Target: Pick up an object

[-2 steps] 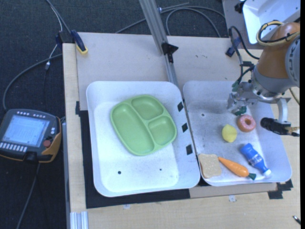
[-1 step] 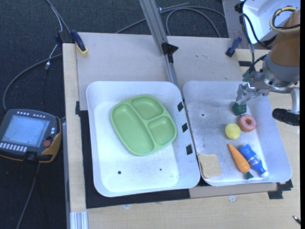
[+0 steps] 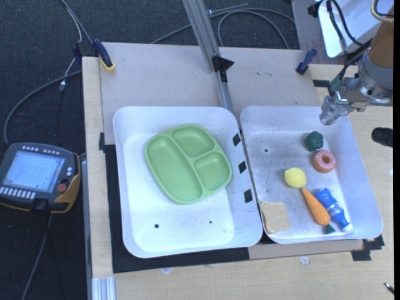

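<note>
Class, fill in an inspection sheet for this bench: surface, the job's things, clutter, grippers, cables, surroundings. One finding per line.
Surface: wooden bench bearing two shallow white bins, left bin and right bin, side by side.
Job's things: in the right bin, a green broccoli piece, pink doughnut, yellow lemon, orange carrot, blue tube and bread slice.
Clutter: a green divided plate in the left bin.
Grippers: the tool hangs over the right bin's far right corner, holding nothing.
Cables: several on the dark floor beyond the bench.
Surroundings: a teach pendant on the floor at left; blue clamps on the bench's far edge.
</note>
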Robot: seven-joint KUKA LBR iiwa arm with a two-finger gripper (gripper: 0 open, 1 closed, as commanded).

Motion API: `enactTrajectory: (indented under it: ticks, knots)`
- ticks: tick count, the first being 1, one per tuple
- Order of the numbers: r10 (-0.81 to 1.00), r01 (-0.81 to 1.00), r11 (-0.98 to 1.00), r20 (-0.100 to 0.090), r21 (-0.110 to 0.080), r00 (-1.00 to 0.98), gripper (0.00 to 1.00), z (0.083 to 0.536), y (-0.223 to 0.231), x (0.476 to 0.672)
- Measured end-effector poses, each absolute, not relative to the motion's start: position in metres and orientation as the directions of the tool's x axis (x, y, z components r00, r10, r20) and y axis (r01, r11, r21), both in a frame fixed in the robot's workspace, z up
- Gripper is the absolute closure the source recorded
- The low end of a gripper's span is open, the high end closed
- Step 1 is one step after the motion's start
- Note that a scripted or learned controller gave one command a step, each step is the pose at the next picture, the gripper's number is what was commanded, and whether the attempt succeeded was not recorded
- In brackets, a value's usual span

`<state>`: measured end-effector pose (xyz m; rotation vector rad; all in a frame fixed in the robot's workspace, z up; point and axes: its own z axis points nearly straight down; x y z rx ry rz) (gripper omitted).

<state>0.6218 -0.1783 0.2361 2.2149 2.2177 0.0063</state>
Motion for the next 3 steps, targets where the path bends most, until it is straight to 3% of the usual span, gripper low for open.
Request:
enactTrajectory:
  ticks: [2,3]
  knots:
    - [1.000,1.000,0.005,0.003,-0.003,-0.005,1.00,0.234,-0.076,0.609]
    - [1.000,1.000,0.007,0.003,-0.003,-0.007,1.00,0.238,-0.017,0.591]
